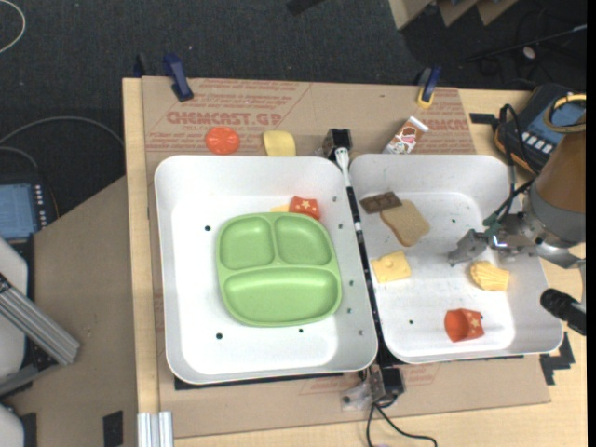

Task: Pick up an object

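Camera view: claw [477, 248], spread open, is hovering beside the yellow piece [490, 276]; risking nudging it away.

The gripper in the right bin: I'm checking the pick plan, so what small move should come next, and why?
Probably a short descent onto the yellow piece. The gripper sits just up and left of it in the right bin, with nothing seen between its fingers, and that piece lies apart from the red one.

Dark grey carpet floor [84, 35], cardboard-covered bench [307, 105], blue clamps [177, 75], loose black cables [37, 138]
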Controlling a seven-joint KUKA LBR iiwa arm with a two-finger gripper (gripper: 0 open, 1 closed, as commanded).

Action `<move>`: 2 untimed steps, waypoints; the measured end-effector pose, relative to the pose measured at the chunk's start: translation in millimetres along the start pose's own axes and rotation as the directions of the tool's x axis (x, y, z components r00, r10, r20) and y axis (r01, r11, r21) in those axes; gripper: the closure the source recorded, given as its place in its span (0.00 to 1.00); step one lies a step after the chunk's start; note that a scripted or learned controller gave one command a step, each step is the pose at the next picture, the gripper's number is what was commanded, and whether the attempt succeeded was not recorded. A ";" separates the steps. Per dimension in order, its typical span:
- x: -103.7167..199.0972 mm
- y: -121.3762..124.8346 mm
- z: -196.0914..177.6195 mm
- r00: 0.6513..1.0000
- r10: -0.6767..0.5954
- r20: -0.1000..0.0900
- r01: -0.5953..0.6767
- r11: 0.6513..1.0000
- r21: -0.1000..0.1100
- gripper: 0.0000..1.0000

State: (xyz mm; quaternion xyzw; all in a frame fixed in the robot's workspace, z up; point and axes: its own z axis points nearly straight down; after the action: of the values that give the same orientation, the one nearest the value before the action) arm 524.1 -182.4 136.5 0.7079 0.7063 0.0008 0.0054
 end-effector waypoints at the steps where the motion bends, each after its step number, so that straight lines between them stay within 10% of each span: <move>1: 31.9 67.8 -132.3 1.000 -0.010 -0.002 0.010 1.000 -0.012 0.00; 2: 72.1 -4.4 -10.9 1.000 -0.002 -0.013 0.003 1.000 0.026 0.00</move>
State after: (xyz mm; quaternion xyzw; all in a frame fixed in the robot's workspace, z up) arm 519.8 -110.2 146.8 0.7071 0.7071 -0.0038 -0.0083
